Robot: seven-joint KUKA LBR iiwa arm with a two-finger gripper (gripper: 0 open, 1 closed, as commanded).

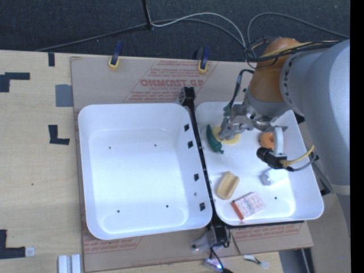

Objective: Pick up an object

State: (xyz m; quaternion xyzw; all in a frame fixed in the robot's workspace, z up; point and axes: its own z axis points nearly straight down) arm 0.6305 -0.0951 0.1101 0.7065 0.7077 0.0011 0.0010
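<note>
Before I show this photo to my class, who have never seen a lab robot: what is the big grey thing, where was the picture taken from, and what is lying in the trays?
The big grey shape is a robot arm with an orange band above its wrist, reaching in from the right. At its tip is a gripper, the part that grasps things. The one camera sits above the bench and looks down at a slant.

Two shallow white bins stand side by side. The gripper is lowered into the right bin, near its far left corner, over a green object and a yellow object. From here I cannot tell whether it grips anything.

Also in that bin are a tan block, a red and white packet, a small grey piece and an orange object. The left bin sits beside it.
</note>
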